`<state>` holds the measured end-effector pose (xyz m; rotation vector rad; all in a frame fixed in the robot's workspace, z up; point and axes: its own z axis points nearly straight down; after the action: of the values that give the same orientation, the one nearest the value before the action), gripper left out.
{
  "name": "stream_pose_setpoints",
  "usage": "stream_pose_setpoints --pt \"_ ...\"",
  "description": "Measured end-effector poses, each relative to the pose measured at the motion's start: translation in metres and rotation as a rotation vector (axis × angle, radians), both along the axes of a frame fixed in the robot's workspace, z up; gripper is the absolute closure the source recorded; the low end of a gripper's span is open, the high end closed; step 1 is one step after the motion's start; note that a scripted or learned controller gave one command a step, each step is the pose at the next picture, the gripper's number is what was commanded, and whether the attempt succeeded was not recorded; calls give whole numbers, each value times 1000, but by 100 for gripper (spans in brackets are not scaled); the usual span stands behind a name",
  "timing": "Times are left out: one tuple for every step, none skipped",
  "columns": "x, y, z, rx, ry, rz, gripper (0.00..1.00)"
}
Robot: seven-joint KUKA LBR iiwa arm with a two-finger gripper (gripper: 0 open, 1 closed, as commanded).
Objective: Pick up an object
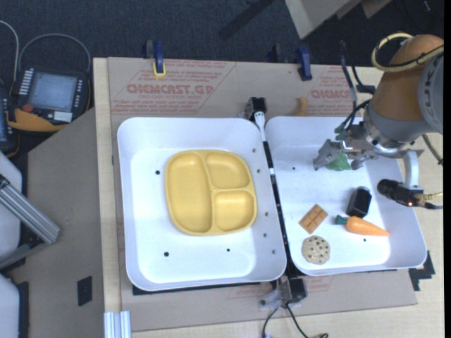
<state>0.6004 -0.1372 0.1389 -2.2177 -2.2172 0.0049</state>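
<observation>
Apparently gripper (341,156) touches green object (342,163) (right bin (296,189))

Green object (340,163) partly hidden under the gripper (337,156), arm (409,83) cut off at right edge

The yellow three-compartment plastic tray (210,191) looks smooth and softly matt. Both shallow white plastic bins (141,252) have a slight sheen. The brown printed cardboard sheet (211,83) beneath them is dull and papery.

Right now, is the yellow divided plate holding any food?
Empty. The yellow plate shows three bare compartments; the cookie and carrot lie in the right bin.
</observation>
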Motion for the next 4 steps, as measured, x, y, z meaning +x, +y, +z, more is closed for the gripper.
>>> stream_pose_setpoints --pt "-1 1 -53 0 -1 0 0" --pt "1 0 -39 -2 -7 0 100" --pt "10 -4 19 -4 -14 1 100" --pt "15 1 82 -4 -15 2 100"
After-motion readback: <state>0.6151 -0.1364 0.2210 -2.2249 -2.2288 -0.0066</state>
